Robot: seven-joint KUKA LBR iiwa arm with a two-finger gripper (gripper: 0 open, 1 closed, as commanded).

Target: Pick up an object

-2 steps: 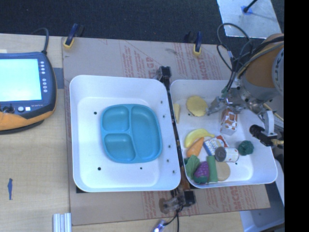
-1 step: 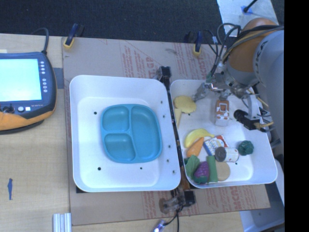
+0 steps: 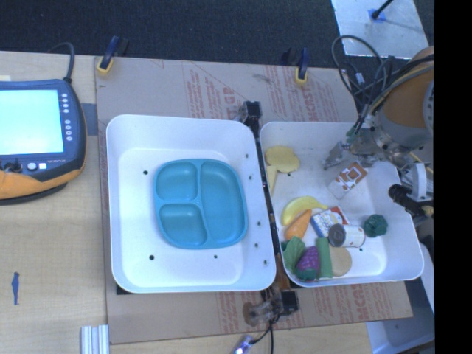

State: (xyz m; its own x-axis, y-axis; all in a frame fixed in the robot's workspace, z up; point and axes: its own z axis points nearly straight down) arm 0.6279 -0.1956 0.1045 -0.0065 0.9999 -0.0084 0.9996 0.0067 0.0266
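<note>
- The hand point(image 3: 352, 147) hangs over the far part of the right bin point(image 3: 398, 271), with the arm point(image 3: 409, 102) coming in from the right; thin metal parts splay out beneath the wrist, but I cannot tell from this slanted view how the hand is set.
- Just near of the hand lies a small clear packet point(image 3: 349, 179) with a brown and white label, resting on the bin floor; it looks to be the closest candidate, though nothing shows it gripped.
- Left of the hand, by the bin's left wall, sits a pale yellow piece point(image 3: 282, 159).
- Nearer still, a heap of toy food crowds the bin's near-left corner: a banana point(image 3: 301, 207), a carrot point(image 3: 298, 226), a small can point(image 3: 345, 235), purple grapes point(image 3: 308, 259), and a tan disc point(image 3: 340, 262) touching one another.
- A dark green lump point(image 3: 376, 225) lies apart, toward the right wall.
- The left bin point(image 3: 133, 271) carries a blue divided plate point(image 3: 200, 203), well apart from the hand.
- On the tabletop point(image 3: 44, 271) at far left rests a screen pendant point(image 3: 37, 127).
- Judgement: the pick is not yet done. Every object appears to lie in the bin, none lifted. What is left is to descend on one thing, grip it, and raise it clear.
</note>
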